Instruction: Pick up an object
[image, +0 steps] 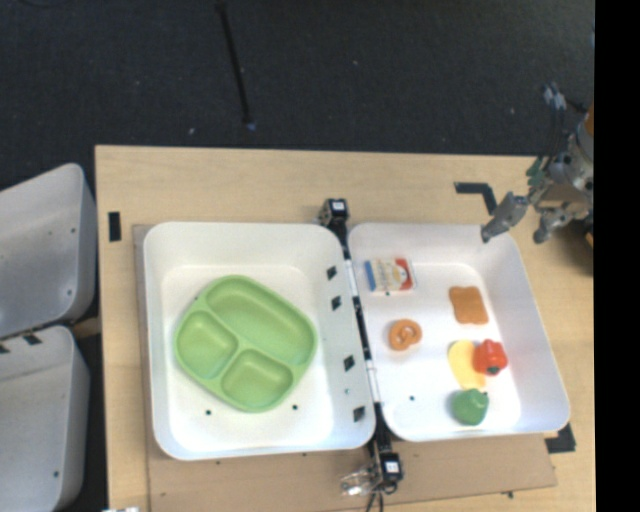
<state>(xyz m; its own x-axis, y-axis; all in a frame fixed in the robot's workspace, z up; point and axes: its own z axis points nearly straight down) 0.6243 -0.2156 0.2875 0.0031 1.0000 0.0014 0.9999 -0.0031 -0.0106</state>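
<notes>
Small food-like objects are lying in the right bin: a packet near its upper left, a brown piece, a pretzel, a yellow piece touching a red pepper, and a green pepper lowest. The pincer is hanging over that bin's far right corner, gripping nothing (its state I cannot tell). A green divided plate is sitting in the left bin on the wooden surface.
</notes>
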